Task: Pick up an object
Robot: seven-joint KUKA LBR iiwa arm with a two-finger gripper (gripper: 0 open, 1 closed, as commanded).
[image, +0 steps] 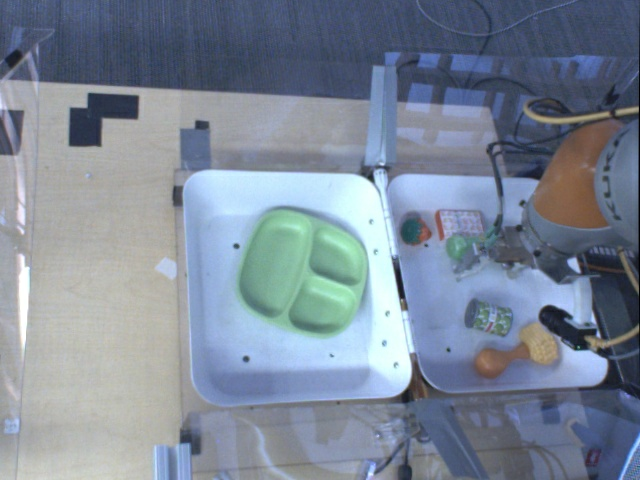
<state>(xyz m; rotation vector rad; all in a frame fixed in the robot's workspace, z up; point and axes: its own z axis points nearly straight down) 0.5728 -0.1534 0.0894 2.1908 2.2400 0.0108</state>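
Two shallow white bins are sitting side by side on the pale wooden bench, the left bin (210,368) holding a green divided plate (303,271) that is lying flat near its middle, its three compartments facing up. The right bin (430,363) is carrying the small things that could be picked. A small green and orange ball (414,231) is resting close to that bin's left wall. Beside it, toward the right, a small red and white box (459,223) is lying flat, and a pale green object (460,247) is sitting just below the box. Lower down, a small green can (488,317) is lying on its side near the middle of the bin floor. Below and right of the can, an orange and tan gourd-shaped toy (512,354) is lying near the front wall, its rounder orange end pointing left. The grey arm (585,193) with its orange band is reaching in from the right and hanging over the upper right part of this bin. The gripper (483,255) is pointing left, its tip sitting just beside the pale green object and possibly touching it, though the slanted view is making contact hard to judge. Whether the jaws are standing apart or together I cannot tell, as the metal parts are blurring into one another there. A black cable (470,8) is looping across the dark floor beyond the bench.
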